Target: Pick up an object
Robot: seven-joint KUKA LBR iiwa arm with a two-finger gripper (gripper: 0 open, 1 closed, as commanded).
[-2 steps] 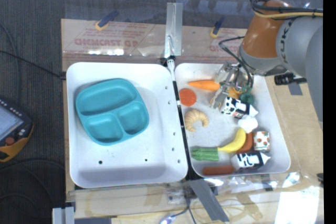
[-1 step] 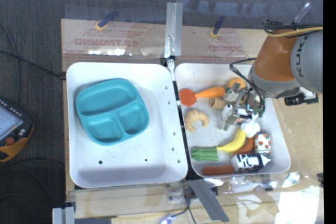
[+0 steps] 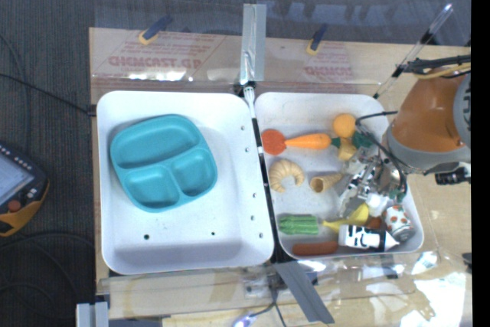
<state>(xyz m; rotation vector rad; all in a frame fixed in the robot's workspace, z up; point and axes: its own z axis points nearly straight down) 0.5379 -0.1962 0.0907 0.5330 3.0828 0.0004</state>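
Note:
The right bin (image 3: 306, 107) holds several toy foods. A carrot (image 3: 306, 141) lies beside a red tomato (image 3: 272, 140), with an orange (image 3: 344, 124) to their right. A croissant (image 3: 285, 173) and a small cone (image 3: 325, 181) sit mid-bin. A green vegetable (image 3: 298, 225), a sausage (image 3: 314, 248), a banana (image 3: 346, 220), a black-and-white carton (image 3: 363, 238) and a spotted can (image 3: 397, 220) crowd the near right corner. My gripper (image 3: 361, 184) is down in the bin's right side, over the yellow pieces near the banana. Nothing is visibly held.
The left bin (image 3: 122, 241) carries a teal divided plate (image 3: 162, 161). A metal divider (image 3: 251, 50) runs between the bins at the back. The arm's orange band (image 3: 425, 119) looms over the right bin's far right corner. A handheld pendant (image 3: 17, 195) lies at the far left.

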